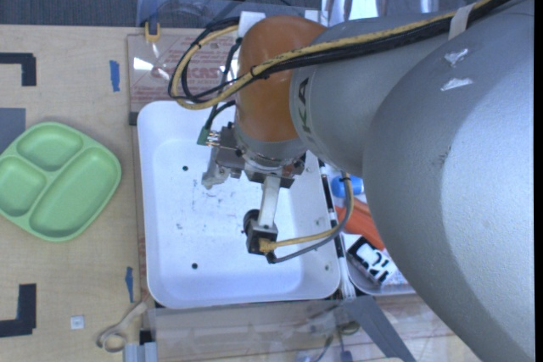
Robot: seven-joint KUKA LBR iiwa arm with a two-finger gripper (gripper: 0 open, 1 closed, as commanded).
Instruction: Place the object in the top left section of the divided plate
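The grey arm with its orange band (407,97) reaches in from the right and covers most of my view, above a pale wooden counter (68,80) carrying the bins. Its wrist hangs over the left shallow white bin (170,140), whose floor around the tool is bare white apart from a few dark specks. Well apart to the left on the counter lies the light green divided plastic plate (89,182), turned at an angle. I take its upper small compartment as the target, though that is my reading. The gripper (216,178) points down at the left bin's middle, and I cannot tell from this slant whether it is spread or pressed together. The likely objects are in a sliver of the right white bin (336,172), just past the dividing rim: an orange piece (366,220), a small blue piece (352,185) and a black-and-white round thing (373,263). I cannot tell which is meant. They lie to the gripper's right and the plate to its left — opposite ways.
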